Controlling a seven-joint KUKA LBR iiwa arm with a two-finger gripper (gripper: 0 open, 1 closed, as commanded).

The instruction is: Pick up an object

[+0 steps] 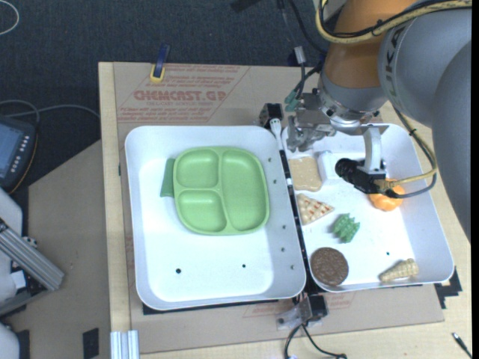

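- Because the arm reaches in from the right and hangs over the back of the right bin, the gripper sits at that bin's rear left corner, close to the divider with the left bin.
- The nearest object is the tan cracker-like slab, which lies just in front of the gripper, toward the camera, with its long axis running front to back.
- Whether the gripper is released or clenched I cannot tell; the wrist hides it, and nothing can be seen held in it.
- Farther forward lie a waffle-patterned wedge, a green toy piece, a brown round cookie and a cone.
- An orange item, possibly a toy fruit, rests to the right, near the black fitting on the wrist.
- The left bin holds a green divided plate, well apart from the gripper.
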